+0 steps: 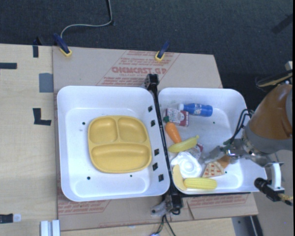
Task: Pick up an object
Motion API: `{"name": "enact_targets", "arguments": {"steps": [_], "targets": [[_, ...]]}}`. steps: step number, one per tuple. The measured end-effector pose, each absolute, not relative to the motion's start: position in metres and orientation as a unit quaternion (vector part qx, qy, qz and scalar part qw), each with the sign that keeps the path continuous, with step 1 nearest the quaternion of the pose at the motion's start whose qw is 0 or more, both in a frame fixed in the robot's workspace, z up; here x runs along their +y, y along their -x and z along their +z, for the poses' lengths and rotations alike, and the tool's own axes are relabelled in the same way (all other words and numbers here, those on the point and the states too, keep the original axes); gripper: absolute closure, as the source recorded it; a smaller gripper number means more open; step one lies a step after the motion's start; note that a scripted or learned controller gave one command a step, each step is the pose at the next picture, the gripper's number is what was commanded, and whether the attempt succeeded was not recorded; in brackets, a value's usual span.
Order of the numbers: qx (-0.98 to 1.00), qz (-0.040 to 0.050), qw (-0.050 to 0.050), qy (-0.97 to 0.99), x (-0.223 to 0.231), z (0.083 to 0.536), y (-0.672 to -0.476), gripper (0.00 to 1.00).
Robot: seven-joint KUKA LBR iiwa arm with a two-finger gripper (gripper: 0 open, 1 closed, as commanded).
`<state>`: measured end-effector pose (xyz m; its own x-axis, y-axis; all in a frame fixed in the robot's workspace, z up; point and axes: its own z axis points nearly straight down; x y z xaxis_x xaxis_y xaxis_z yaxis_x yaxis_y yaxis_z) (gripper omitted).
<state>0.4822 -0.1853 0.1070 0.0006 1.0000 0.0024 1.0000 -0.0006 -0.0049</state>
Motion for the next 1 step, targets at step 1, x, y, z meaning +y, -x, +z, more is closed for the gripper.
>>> {"name": "enact_targets", "arguments": {"steps": [1], "targets": [[-0.707,0.0001,0.002,0.707,-0.1848,0.117,-0.483,1.0]]}}
